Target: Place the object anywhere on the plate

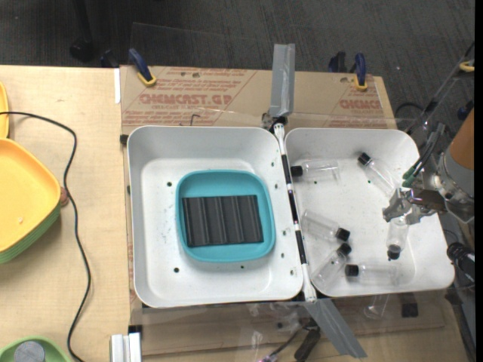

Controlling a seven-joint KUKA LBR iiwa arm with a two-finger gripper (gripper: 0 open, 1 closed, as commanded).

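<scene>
Wooden bench (60, 277) — two white bins (151, 277), yellow dishes (23, 202), black cable (75, 225), cardboard sheet (226, 93)

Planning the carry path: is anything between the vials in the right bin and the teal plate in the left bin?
Only the bins' adjoining rims lie between the clear vials and the teal plate. The plate's dark ribbed centre is bare. The gripper is over the right bin.

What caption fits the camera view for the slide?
Gripper over the right bin of clear vials, one vial hanging below it; teal plate waits in left bin.
</scene>
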